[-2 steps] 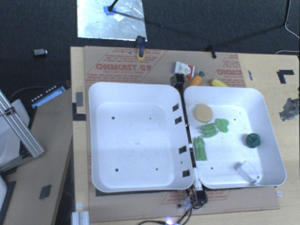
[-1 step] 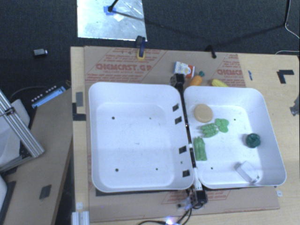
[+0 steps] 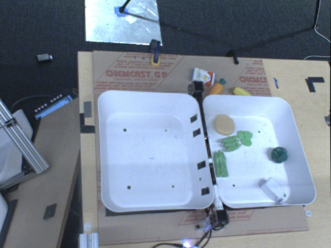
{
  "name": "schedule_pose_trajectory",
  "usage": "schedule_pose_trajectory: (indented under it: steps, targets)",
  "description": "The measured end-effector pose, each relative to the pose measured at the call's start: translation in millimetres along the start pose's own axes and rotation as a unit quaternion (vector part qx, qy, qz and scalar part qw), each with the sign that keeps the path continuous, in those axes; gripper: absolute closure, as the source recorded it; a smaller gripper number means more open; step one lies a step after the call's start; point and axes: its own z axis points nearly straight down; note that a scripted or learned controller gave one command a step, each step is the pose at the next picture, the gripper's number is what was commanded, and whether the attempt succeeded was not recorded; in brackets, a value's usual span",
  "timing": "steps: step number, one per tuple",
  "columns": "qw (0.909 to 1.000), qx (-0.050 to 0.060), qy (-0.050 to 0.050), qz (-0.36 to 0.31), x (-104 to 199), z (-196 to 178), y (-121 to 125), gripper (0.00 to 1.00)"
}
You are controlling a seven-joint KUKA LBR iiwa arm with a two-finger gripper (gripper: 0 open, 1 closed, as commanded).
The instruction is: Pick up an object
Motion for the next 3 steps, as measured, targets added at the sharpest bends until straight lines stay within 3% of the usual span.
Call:
schedule_pose_trajectory:
  steps: [2, 3]
  targets:
    - [1.0000, 0.000, 0.000, -0.001, -3, -1, 0, 1.00]
    - [1.0000, -0.001, -0.001, -0.002, -3, -24, 48, 1.00]
